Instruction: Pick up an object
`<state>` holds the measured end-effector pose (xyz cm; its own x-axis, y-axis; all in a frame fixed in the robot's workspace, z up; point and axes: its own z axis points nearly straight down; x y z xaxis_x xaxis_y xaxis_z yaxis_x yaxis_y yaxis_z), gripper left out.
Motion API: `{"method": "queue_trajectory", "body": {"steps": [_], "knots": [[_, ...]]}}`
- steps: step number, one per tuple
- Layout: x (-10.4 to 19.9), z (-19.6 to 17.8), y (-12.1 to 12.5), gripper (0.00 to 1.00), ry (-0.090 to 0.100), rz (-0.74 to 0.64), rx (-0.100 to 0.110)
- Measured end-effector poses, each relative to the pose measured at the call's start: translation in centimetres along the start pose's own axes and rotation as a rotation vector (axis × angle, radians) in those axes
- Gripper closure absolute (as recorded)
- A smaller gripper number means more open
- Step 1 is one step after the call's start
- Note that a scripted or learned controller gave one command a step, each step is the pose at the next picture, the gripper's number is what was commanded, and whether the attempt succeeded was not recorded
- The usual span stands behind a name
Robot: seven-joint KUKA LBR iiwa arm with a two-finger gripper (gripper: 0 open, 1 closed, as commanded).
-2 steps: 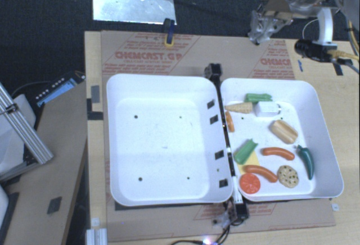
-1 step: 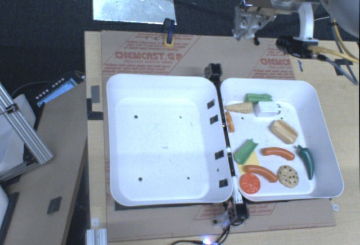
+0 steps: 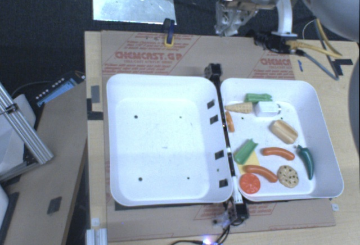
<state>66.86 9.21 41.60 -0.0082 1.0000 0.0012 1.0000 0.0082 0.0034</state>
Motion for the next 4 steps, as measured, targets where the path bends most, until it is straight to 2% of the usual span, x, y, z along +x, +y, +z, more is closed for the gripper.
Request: {"method": "queue_trajectory", "body": {"steps": [1,4], "knots": [[2.6,-0.9,0.0,1.00,0.000,0.002,0.000],[14.2,-4.1,0.1,1.00,0.001,0.001,0.000]]}}
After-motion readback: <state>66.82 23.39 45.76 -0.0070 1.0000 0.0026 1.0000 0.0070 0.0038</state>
